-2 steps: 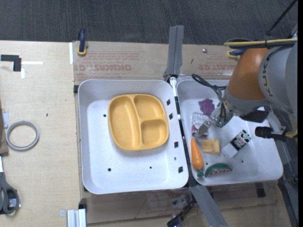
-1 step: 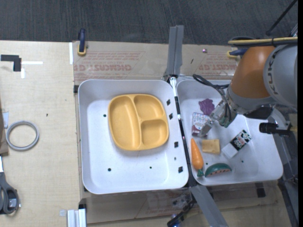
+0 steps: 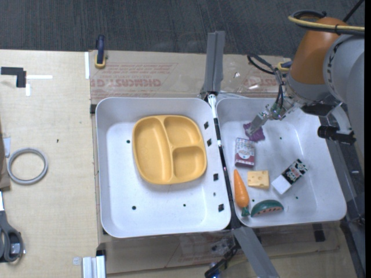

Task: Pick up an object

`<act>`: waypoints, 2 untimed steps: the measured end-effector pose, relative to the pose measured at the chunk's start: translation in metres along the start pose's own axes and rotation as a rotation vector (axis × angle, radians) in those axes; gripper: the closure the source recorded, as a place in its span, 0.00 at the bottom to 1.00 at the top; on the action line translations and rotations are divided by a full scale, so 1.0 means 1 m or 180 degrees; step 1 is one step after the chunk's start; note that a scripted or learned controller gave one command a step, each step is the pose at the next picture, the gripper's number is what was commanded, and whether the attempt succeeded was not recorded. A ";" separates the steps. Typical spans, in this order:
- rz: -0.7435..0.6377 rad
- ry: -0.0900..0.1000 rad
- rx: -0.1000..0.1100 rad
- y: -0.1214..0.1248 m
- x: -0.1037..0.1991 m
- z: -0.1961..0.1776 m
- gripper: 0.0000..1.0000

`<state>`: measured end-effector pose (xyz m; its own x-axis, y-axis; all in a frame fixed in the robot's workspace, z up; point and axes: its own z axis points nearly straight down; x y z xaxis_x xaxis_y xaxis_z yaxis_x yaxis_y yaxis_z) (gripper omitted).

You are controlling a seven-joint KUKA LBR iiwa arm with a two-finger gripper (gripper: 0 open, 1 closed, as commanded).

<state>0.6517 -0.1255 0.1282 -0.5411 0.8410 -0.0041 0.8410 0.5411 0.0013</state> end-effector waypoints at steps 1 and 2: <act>0.0683 -0.0008 -0.0012 -0.012 0.018 0.031 0.00; 0.0670 -0.0010 -0.0018 -0.010 0.018 0.021 1.00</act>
<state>0.6335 -0.1154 0.1073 -0.3534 0.9355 -0.0063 0.9354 0.3534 0.0082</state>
